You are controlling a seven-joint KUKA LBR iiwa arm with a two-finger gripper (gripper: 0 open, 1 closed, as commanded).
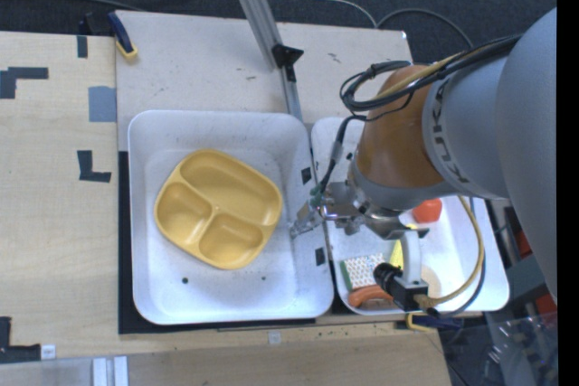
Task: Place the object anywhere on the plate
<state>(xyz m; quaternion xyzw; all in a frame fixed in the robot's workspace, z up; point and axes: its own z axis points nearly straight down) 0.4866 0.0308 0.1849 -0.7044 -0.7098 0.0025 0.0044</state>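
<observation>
Over in the right bin [450, 254], the likely objects lie on the floor: an orange-red piece [426, 212] peeking out beside the arm [507, 104], a speckled pale piece [360, 268] toward the near edge, and an orange piece [365, 296] just below it. Which one is meant cannot be told, and none is visibly carried. The gripper [303, 223] hangs at the shared wall [313, 194] between the two bins, well apart from those pieces. The wrist hides the jaws, so whether they are open, closed or gripping something small cannot be told. The yellow plate [217, 208] sits tilted in the left bin [145, 194], its three compartments bare. The main risk, as I judge it, is an empty carry: if nothing is in the grasp, any release over the plate does nothing. A second risk is the wall itself: the gripper sits so close to both rims that a low crossing could clip them, shove a bin, or knock loose whatever is lightly pinched. A drop made too soon would land on the white floor just beside the plate's right edge, not on it. The plate's raised dividers and sloped rim could also let a rounded piece roll off.
</observation>
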